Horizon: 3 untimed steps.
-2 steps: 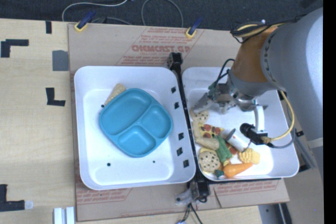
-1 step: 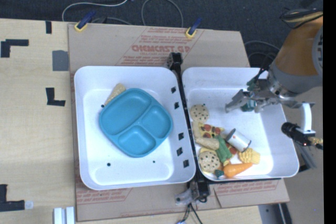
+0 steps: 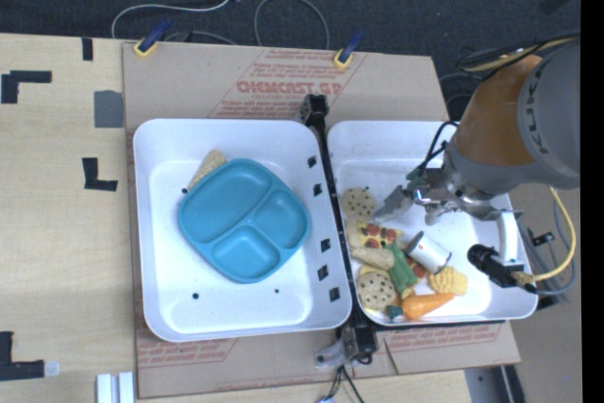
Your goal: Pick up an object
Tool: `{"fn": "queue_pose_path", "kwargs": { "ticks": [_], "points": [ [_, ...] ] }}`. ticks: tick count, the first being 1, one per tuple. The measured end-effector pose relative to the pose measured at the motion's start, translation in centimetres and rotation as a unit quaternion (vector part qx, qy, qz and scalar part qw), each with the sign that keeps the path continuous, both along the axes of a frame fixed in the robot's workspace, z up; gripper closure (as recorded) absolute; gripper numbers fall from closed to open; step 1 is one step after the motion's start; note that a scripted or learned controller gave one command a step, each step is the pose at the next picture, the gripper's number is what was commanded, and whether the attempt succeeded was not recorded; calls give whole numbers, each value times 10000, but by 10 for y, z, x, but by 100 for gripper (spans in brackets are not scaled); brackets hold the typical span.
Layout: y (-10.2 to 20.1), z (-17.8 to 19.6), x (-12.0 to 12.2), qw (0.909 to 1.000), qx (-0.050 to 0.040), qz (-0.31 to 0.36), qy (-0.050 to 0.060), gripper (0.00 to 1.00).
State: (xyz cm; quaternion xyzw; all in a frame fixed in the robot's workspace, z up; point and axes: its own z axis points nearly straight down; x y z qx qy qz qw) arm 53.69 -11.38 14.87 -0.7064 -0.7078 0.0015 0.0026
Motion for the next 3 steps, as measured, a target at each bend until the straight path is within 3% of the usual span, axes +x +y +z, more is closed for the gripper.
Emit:
{"fn": "queue_pose_path", "kwargs": {
  "ticks": [1, 2, 3],
  "points": [
    [3, -63, -7, 10000, -16, -15, -47, 0],
    [11, -60, 34, 9999, -77, -20, -63, 0],
    [11, -50, 33, 9999, -66, -39, -66, 100]
  ]
}}
